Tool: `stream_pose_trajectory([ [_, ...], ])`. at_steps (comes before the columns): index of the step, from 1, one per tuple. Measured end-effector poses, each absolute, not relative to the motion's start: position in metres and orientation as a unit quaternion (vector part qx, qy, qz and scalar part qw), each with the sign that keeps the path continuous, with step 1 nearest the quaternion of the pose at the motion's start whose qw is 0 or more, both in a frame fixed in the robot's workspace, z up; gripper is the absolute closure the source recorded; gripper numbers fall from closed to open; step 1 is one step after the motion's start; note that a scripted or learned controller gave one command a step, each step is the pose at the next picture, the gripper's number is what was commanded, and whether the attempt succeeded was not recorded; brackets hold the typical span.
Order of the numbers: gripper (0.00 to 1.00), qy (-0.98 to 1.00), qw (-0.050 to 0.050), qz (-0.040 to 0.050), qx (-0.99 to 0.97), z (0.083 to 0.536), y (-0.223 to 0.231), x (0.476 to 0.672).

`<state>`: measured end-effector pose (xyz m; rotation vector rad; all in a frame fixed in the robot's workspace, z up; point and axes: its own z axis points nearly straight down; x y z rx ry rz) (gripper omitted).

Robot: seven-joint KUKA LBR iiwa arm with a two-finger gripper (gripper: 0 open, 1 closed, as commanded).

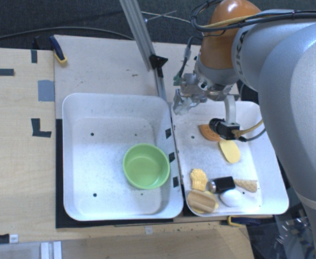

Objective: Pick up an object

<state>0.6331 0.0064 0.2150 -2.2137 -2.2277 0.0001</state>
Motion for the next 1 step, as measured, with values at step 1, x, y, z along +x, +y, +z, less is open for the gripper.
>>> stream_pose_trajectory([
  [1, 1.00, -0.709, 0.001, -0.0001, -0.705, 0.2121, 0.0511, 0.6483],
])
